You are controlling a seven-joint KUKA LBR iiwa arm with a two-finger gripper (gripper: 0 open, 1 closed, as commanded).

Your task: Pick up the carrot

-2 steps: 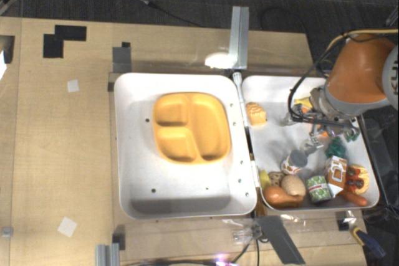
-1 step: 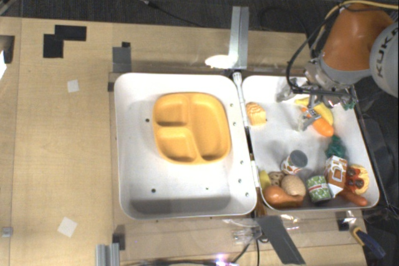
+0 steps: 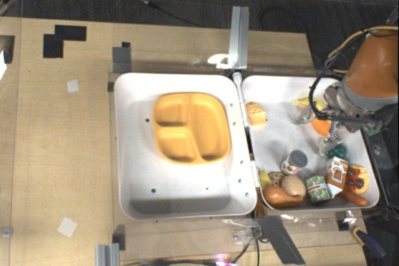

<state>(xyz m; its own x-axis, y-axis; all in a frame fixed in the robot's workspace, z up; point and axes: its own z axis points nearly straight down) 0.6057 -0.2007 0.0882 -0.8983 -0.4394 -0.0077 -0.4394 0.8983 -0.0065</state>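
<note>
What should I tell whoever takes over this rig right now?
Gripper: low over the right bin, near its right wall; its grip can't be read from this view.
Carrot: uncertain. An orange piece lies right beside the gripper, and a longer orange piece lies in the bin's near right corner.
Done: nothing visibly lifted.
Left: confirm which is the carrot, grasp it, lift it.

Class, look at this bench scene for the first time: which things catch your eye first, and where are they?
The yellow divided tray stands out, lying in the middle of the left bin. Next comes the arm's orange band over the right bin, whose near corner holds a crowded heap of toy foods.
</note>
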